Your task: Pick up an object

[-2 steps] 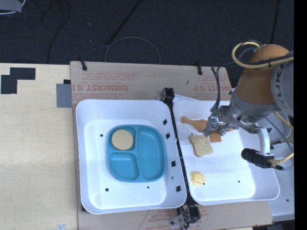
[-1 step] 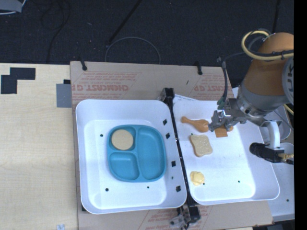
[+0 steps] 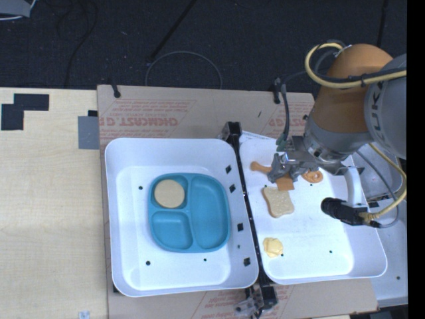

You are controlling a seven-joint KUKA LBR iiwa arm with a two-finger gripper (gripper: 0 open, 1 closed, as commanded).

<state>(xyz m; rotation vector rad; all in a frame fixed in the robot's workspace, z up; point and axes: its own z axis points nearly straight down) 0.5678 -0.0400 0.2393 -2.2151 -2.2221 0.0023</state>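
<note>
From my remote seat I see the gripper (image 3: 284, 173) low in the right bin (image 3: 358, 261), near its upper left part, and the arm (image 3: 345, 105) comes in from the right side. Its fingers stand narrow, and between them there is a small orange-brown piece (image 3: 285, 183), so I judge it is closed on this piece. I cannot say if the piece is lifted or if it rests on the bin floor. Just below it lies a toast slice (image 3: 279, 202), very close to the piece, maybe touching. An orange stick (image 3: 260, 167) lies just left of the gripper, an orange ring (image 3: 313, 175) to its right, and a yellow lump (image 3: 272, 247) well apart near the front wall. The left bin (image 3: 126, 258) holds a blue divided tray (image 3: 199, 218) with a tan disc (image 3: 169, 193) in one compartment. I think the step in hand is the grasp itself, at its end. The next move asks for a straight lift upward, slowly, so the toast slice is not dragged along and the piece does not slip out.
</note>
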